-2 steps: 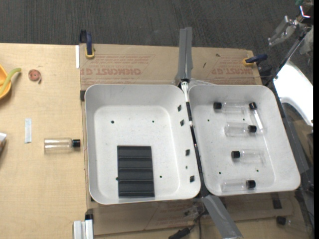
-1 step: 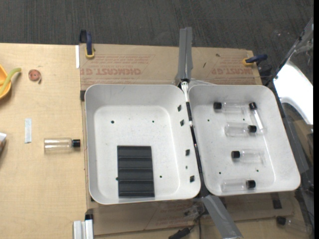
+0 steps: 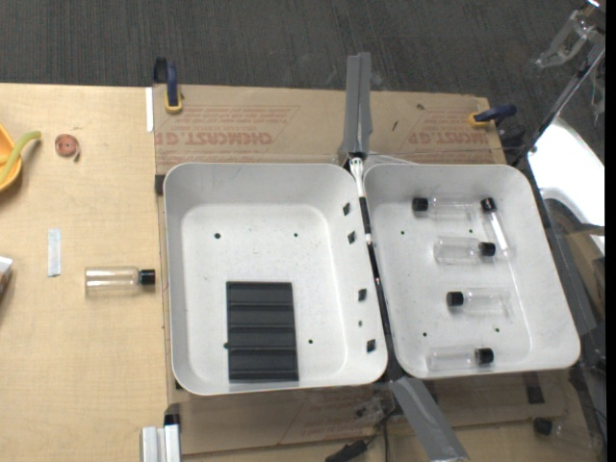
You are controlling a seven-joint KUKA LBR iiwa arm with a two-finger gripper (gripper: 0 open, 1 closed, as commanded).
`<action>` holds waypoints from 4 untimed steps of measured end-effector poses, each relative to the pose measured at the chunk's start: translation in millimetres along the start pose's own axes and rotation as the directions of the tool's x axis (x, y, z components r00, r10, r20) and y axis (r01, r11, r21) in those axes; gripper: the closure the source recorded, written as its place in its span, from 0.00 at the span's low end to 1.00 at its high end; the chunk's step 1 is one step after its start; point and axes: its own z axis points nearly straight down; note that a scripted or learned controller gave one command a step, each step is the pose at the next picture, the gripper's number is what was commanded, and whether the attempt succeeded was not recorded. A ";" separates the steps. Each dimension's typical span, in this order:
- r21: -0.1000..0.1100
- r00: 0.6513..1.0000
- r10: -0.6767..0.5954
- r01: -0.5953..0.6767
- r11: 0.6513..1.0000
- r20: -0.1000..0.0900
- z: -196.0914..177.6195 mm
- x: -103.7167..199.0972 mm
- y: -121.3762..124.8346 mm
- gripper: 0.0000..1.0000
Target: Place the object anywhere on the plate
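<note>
While the dark ribbed plate (image 3: 260,332) lies flat in the left bin (image 3: 192,287), the clear black-capped vials (image 3: 467,250) lie apart from it in the right bin (image 3: 539,287).
Whether the claw is apart or together cannot be told. The plate sits toward the left bin's near wall with nothing resting on it. The vials lie on their sides, scattered across the right bin's floor. One more capped vial (image 3: 117,278) lies on the bench (image 3: 87,373) just outside the left bin, near a small white strip (image 3: 54,253).
</note>
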 end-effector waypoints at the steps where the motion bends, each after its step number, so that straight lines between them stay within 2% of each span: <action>1: 0.000 0.991 0.131 -0.131 0.991 0.000 -1.1 103.3 -118.8 0.00; 2: -0.001 0.917 0.398 -0.398 0.917 -0.002 7.4 203.7 -198.7 0.00; 3: -0.001 0.819 0.574 -0.574 0.819 -0.003 21.2 140.6 -140.1 0.00; 4: 0.000 0.782 0.624 -0.624 0.782 -0.001 -1.3 54.9 -149.7 0.00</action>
